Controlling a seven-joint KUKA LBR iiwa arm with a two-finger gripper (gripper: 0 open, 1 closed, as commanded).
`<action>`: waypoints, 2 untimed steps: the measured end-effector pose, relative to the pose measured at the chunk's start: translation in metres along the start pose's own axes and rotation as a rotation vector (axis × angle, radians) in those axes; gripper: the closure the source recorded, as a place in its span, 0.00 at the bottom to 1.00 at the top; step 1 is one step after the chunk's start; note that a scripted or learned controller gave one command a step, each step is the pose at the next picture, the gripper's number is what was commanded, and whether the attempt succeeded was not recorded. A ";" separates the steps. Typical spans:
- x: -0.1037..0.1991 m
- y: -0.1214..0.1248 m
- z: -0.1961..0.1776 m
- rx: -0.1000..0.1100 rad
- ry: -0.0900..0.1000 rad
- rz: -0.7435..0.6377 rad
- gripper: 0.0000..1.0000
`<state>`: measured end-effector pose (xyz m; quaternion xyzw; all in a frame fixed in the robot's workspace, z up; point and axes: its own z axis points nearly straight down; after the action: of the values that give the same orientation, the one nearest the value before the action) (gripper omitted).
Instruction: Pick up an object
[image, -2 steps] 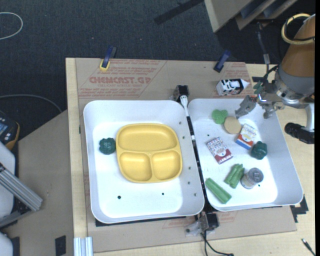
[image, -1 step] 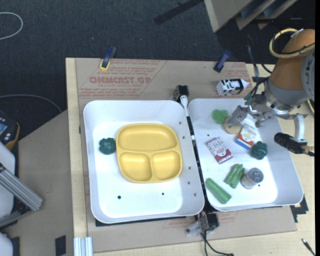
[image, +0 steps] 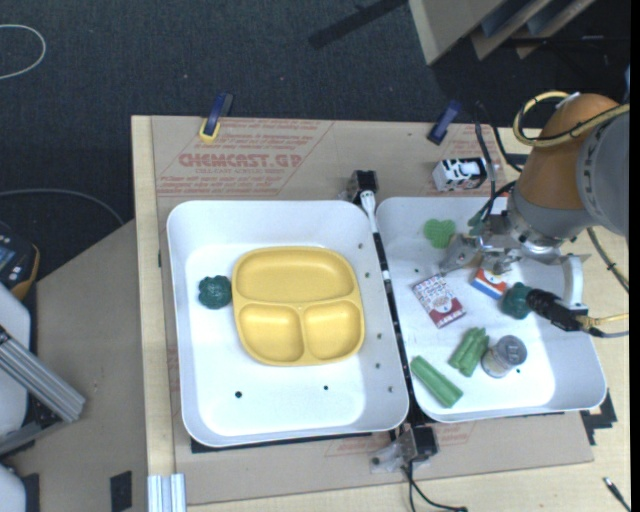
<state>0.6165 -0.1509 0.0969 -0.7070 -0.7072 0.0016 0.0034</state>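
Note:
My gripper (image: 487, 258) hangs low over the upper middle of the right bin (image: 570, 385). Just below it lies a small red, white and blue object (image: 489, 284), partly hidden by the gripper. A teal round object (image: 516, 300) sits close by on the right. A light green lump (image: 438, 233) lies to the left of the gripper. A red and white packet (image: 438, 299) lies further down left. Near the bin's front are two green pieces (image: 467, 351) (image: 436, 381) and a silver round can (image: 504, 355).
The left bin (image: 200, 385) holds a yellow divided plate (image: 298, 303) and a dark green object (image: 214, 291) by its left wall. A small black and white item (image: 459, 172) sits on the bench behind the right bin. Blue clamps (image: 214, 116) (image: 444, 123) grip the board's far edge.

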 end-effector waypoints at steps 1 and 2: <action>-0.001 0.002 0.008 -0.010 -0.005 0.000 0.00; -0.003 0.005 -0.006 -0.021 -0.012 0.000 1.00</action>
<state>0.6211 -0.1538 0.1024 -0.7071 -0.7070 -0.0017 -0.0083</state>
